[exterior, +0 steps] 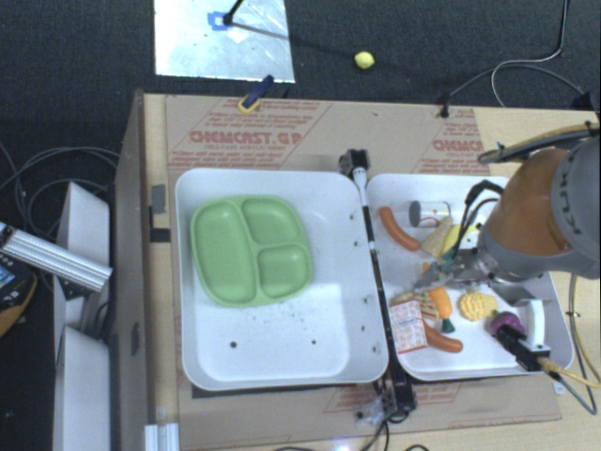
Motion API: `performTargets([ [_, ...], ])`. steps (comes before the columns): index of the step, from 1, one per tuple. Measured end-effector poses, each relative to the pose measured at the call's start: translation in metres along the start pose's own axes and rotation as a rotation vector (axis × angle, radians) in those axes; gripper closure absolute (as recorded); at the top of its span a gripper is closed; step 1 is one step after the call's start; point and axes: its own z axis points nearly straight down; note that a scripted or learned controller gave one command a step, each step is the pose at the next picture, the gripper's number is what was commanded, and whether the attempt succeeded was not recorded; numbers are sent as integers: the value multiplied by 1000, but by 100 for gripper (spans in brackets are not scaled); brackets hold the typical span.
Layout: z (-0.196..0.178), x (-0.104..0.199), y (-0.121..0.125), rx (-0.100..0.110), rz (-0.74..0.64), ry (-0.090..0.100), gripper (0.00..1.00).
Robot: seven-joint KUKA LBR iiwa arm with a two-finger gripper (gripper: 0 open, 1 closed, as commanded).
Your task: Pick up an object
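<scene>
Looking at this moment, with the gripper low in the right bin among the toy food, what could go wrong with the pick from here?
1. The gripper sits where the carrot, the upper hot dog and a pale wedge crowd together, so it may catch two items or push them apart.
2. The small card lies flat beside the carrot; it would probably be hard to lift.
3. The arm hangs over the bin's right side, so items there could be knocked.

Grey arm (577, 205), orange band, black cable
</scene>
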Motion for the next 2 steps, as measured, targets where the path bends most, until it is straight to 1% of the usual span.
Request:
performTargets([
  [1, -11, 2, 2, -2, -3, 5, 100],
  [2, -95, 95, 28, 15, -4, 6, 100],
])
